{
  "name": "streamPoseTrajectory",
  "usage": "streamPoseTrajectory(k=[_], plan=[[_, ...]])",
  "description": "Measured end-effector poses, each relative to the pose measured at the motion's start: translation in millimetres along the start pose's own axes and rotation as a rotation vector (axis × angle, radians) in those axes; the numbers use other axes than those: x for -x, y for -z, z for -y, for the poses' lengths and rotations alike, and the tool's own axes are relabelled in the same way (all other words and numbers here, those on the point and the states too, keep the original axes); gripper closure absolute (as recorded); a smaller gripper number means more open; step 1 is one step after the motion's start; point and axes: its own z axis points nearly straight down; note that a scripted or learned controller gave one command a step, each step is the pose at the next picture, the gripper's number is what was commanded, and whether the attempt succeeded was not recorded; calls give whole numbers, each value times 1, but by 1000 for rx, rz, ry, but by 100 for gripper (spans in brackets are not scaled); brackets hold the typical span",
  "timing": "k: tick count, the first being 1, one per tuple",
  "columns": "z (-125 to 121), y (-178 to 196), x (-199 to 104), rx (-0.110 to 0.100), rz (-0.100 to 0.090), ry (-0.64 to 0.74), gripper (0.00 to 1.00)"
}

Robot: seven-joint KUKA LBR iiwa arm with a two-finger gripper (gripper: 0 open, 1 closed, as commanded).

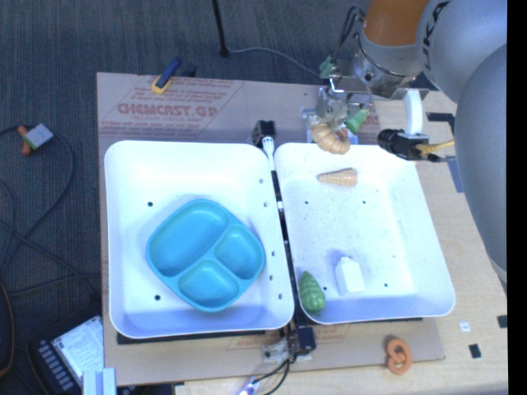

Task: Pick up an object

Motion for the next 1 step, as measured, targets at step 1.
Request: streamPoseTrajectory(k=[1], plan=[[1, -45, -45, -6, -1, 1, 100]])
